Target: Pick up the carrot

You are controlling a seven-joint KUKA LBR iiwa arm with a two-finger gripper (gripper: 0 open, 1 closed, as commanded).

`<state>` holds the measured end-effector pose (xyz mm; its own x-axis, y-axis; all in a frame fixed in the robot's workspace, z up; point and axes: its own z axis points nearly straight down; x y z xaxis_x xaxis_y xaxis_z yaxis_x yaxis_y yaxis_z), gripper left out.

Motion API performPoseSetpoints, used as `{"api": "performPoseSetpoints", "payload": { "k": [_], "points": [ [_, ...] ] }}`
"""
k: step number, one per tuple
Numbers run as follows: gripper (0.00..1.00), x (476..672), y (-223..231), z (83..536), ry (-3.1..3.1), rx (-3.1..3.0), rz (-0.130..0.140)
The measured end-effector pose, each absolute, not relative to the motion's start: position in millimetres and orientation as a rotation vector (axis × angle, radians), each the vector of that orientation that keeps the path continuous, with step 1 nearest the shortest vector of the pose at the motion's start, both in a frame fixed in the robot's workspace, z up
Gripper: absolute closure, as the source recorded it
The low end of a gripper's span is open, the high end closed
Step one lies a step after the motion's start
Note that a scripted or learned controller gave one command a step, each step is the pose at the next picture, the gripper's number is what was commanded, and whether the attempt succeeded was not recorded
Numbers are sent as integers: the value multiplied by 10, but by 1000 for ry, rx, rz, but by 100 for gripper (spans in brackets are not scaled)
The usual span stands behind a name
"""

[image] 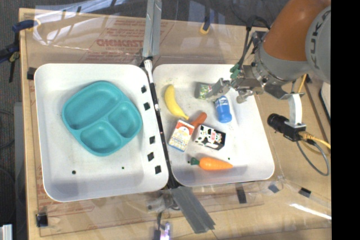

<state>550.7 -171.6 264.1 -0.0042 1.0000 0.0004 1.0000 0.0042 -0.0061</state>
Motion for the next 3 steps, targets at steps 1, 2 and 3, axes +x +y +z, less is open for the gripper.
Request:
{"api": "performPoseSetpoints", "payload": {
  "k": [1,2,3],
  "points": [
    [0,4770,-1494,2201,-2276,-2158,7],
    [0,4781,-1617,1139,-2441,-1978,-1],
    [0,4774,-1721,1385,-2792,-1436,1]
  ]
}}
